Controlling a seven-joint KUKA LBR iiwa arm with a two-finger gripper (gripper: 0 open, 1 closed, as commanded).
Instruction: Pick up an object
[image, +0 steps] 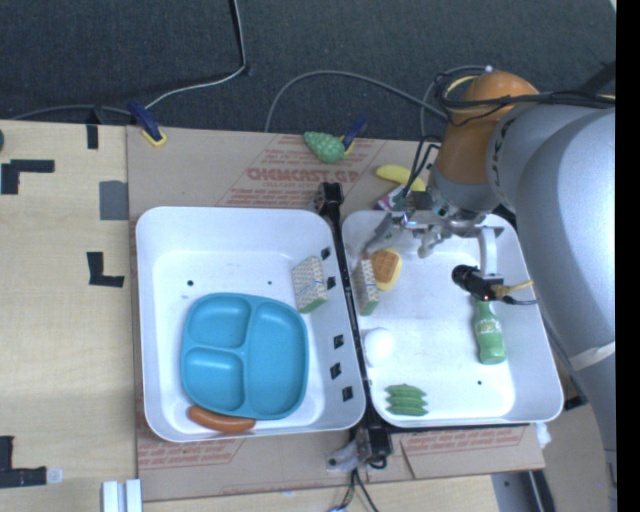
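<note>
My gripper (403, 240) hangs over the back left part of the right bin (520, 400), its two grey fingers spread open with nothing between them. Just in front of the fingertips lies a tan bread-like piece (386, 268). Beside it a green and tan block (366, 290) leans on the bin's left wall. Further forward lie a white round object (379, 346) and a green pea pod (406, 399). A green bottle (489, 335) rests near the right wall, below the black and red part of the wrist.
The left bin (160, 240) holds a blue divided plate (245, 355), an orange sausage (220, 420) at its front and a sandwich-like wedge (311, 282) by its right wall. A green toy (325, 146) and a yellow piece (398, 175) lie on the cardboard behind the bins.
</note>
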